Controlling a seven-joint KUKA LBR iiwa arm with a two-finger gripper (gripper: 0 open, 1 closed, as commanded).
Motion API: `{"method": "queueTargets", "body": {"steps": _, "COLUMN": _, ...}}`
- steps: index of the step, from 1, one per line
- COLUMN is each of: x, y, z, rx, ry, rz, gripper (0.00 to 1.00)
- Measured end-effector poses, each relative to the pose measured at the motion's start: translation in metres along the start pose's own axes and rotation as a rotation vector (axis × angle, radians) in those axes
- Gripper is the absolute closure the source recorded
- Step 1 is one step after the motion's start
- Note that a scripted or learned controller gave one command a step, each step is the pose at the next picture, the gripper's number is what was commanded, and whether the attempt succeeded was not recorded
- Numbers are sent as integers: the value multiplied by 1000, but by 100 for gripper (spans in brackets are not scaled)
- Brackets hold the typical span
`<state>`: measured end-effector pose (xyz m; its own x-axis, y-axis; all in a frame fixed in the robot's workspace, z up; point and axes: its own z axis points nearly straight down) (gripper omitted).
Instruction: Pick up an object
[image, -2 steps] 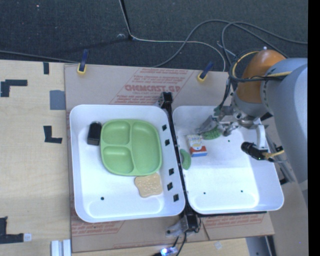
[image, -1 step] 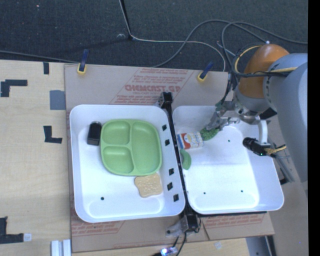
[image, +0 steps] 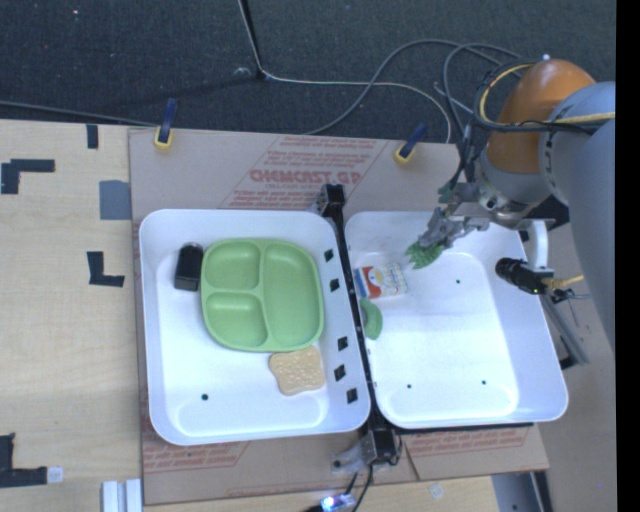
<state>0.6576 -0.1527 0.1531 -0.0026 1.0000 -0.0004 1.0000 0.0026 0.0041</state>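
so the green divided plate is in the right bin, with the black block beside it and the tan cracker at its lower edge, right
Not quite: the camera view shows the green divided plate in the left bin, not the right one. The rest holds: the black block sits beside the plate on its left, and the tan cracker lies at its lower edge.

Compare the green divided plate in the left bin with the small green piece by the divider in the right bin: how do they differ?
The green divided plate is broad, squarish and pale green with three compartments; the small green piece is far smaller, rounded and plain, in a slightly deeper green. The plate lies flat mid-floor in the left white bin; the piece sits against the right white bin's left wall. Both are green and lie apart from the gripper.
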Motion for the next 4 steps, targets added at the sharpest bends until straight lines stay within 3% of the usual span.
{"method": "queueTargets", "body": {"steps": 2, "x": 5, "y": -1, "z": -98, "rx": -1, "ry": -1, "rz": 1, "gripper": 100}}
{"method": "queueTargets", "body": {"steps": 4, "x": 108, "y": -44, "z": -71, "rx": 7, "ry": 2, "rz": -3, "gripper": 100}}
